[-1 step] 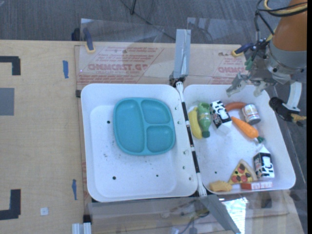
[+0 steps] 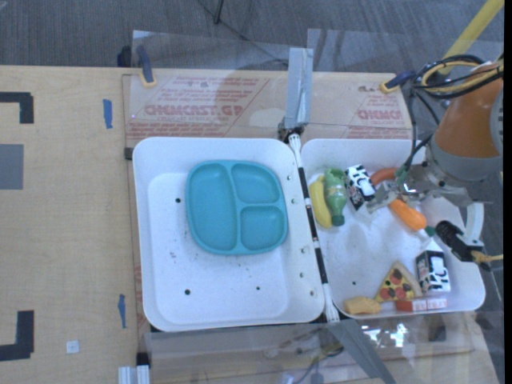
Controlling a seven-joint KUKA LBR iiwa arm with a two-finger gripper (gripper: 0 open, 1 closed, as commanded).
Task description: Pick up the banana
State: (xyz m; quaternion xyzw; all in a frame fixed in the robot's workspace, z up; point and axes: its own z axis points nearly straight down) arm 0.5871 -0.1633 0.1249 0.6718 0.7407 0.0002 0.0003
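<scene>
The banana (image 2: pixel 319 202) lies in the right bin (image 2: pixel 360 254) by its left wall, touching a green bottle (image 2: pixel 335 198). The end effector (image 2: pixel 394 189) hovers nearby; its grip cannot be told. Best approach: descend along the banana's bottle-free side.

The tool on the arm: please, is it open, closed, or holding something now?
Tool: cannot be told. It sits low in the right bin, beside the carrot, apart from the banana.

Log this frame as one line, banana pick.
task: pick banana | banana: right bin, left edge, beside green bottle | gripper: over right bin, right of banana | banana not held
</scene>
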